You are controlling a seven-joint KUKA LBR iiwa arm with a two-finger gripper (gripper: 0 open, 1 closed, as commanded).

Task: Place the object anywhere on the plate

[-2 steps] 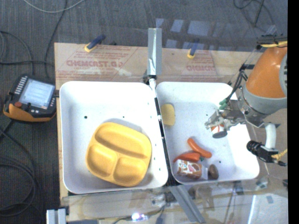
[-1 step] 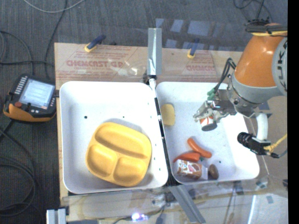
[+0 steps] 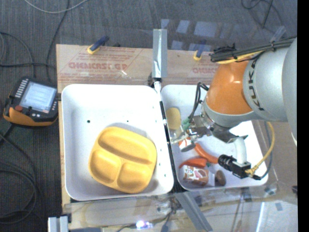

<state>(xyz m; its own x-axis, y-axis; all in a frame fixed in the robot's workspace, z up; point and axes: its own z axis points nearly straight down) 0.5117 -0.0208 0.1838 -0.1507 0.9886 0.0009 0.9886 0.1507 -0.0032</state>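
Two white bins sit side by side on the bench. The left bin [image 3: 72, 129] holds a yellow sectioned plate [image 3: 123, 158], lying toward the front half, its near edge close to the front wall; bare floor lies behind it and along the left wall. The right bin [image 3: 176, 95] is crowded: a pale tan object [image 3: 173, 116] lies against the dividing wall, an orange carrot-shaped toy [image 3: 206, 153] lies near the middle, a red-brown packet [image 3: 195, 173] and a small dark round item [image 3: 220, 178] rest by the front wall. The gripper [image 3: 189, 133] hangs low over the right bin's left side, just beside the tan object; whether it is apart or together I cannot tell. The arm [image 3: 241, 91] covers the bin's right half.
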